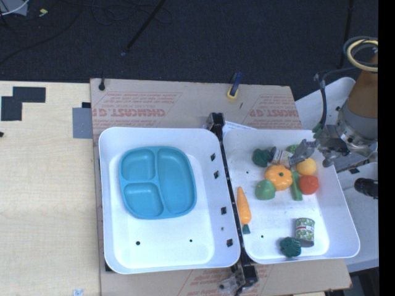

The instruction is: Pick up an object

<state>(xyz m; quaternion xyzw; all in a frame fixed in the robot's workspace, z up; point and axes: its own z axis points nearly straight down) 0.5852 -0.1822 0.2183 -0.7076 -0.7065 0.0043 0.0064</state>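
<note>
In the right bin [345, 221] lie several toy foods: a yellow lemon [306, 166], a red tomato [308, 184], an orange pumpkin [279, 176], a green round fruit [265, 190], a dark green piece [264, 157], a carrot [244, 205], a small can [304, 231] and a dark green lump [290, 246]. My gripper [316, 153] hangs at the bin's upper right, just above and behind the lemon. Its fingers stand spread apart and open, with nothing held between them.
The left bin [111, 227] holds a blue divided plate [157, 182]. A black divider [229, 196] runs between the two bins. The arm's orange band [364, 91] and grey wrist reach in over the right bin's far right rim.
</note>
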